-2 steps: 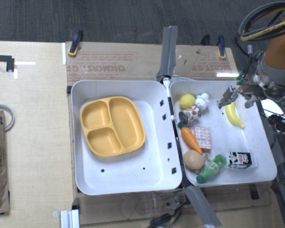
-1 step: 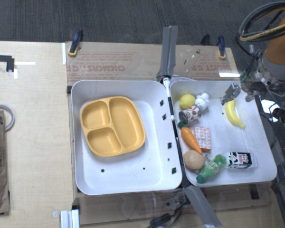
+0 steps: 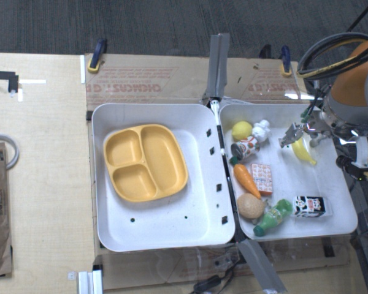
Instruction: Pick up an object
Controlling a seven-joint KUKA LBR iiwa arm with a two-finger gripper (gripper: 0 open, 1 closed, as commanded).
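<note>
Over the right bin (image 3: 340, 222), my end effector (image 3: 296, 138) hovers by the banana (image 3: 304, 151) (jaw state unclear); nothing seems lifted yet.

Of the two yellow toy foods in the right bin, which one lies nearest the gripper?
The yellow plastic banana, lying right beside the gripper near the bin's far right side. The round yellow lemon sits farther left, by the divider between the bins.

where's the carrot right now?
In the camera view, the carrot lies in the right bin, near its left wall, beside the small patterned box and just above the potato.
</note>
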